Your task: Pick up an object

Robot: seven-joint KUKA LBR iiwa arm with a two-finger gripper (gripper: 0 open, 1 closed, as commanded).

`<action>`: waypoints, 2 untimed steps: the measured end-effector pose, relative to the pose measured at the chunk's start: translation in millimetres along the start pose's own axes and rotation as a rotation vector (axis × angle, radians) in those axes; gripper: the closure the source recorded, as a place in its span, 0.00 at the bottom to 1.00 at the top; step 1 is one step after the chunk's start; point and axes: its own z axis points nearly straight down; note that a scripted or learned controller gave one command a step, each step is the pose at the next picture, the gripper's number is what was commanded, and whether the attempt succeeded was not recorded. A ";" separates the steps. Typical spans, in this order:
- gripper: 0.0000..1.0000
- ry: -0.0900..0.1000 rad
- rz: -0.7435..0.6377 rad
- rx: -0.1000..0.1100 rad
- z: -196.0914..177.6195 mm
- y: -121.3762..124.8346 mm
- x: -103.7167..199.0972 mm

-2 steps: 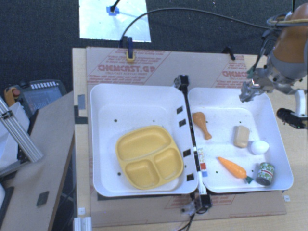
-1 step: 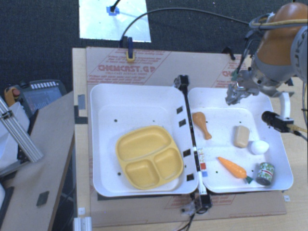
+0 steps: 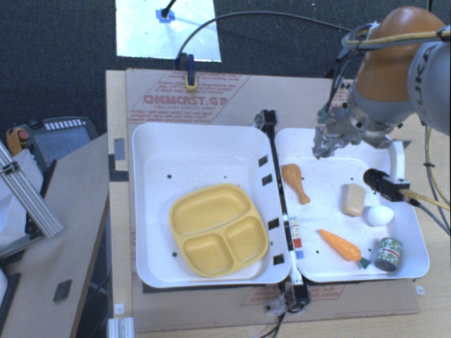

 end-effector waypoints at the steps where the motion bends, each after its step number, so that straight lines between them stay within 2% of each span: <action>1: 1.00 0.000 -0.001 0.001 3.9 -10.4 53.9; 2: 1.00 0.000 -0.001 0.002 11.5 -31.3 112.3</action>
